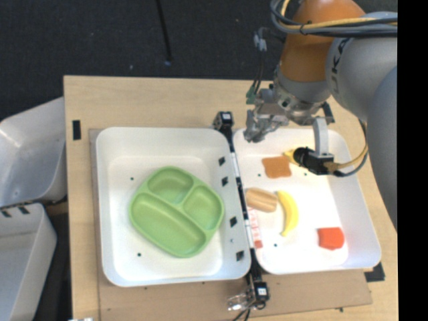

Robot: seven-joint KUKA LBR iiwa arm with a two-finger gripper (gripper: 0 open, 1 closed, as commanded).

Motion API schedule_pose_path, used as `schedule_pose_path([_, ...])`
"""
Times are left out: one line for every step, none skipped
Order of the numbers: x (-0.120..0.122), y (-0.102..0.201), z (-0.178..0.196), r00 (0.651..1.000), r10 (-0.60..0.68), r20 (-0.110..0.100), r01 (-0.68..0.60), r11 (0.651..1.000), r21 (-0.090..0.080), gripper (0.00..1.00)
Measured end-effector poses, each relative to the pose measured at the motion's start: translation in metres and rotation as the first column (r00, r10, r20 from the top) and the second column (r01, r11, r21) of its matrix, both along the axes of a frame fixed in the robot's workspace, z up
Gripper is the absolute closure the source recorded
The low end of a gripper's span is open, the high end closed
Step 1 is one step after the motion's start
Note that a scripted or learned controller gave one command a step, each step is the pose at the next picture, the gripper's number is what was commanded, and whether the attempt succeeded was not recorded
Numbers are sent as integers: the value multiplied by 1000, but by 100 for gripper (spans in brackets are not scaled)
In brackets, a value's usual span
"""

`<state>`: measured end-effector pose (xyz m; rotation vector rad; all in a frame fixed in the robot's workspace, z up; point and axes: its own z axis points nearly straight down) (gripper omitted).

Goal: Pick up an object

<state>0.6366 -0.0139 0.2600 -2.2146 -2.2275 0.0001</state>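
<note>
Four items lie in the right bin (pixel 361 199): brown slice (pixel 276 167), bread roll (pixel 261 200), banana (pixel 289 212), red block (pixel 330 238). Gripper (pixel 257 131) hangs near the bin's rear-left corner, holding nothing; jaw opening: cannot tell. Risk: descending here, it may strike the wall or close on air.

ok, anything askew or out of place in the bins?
Nothing stands out. The green divided plate lies flat in the left bin. The right bin holds a toast slice, bread roll, banana and red block, all apart.
</note>
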Motion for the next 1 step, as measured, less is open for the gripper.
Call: schedule_pose_path([1, 52, 4, 1000, 0, 2, 0, 1000, 0, 100])
